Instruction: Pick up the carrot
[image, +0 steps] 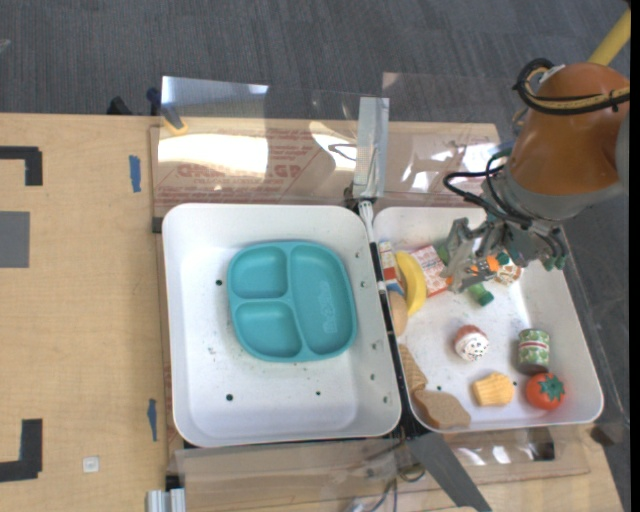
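The carrot (492, 266) is a small orange toy with a green end (483, 294). It lies in the upper middle of the right bin (580, 330). My gripper (484, 262) hangs low right over it, and the gripper body hides most of the orange part. The grey arm with its orange band (565, 130) comes in from the upper right.
The right bin also holds a banana (410, 283), a small printed box (430, 268), a white spotted ball (470, 345), a green can (533, 348), a tomato (545, 390), a yellow block (492, 388) and a bread slice (440, 405). A teal divided plate (293, 300) lies in the left bin (200, 380).
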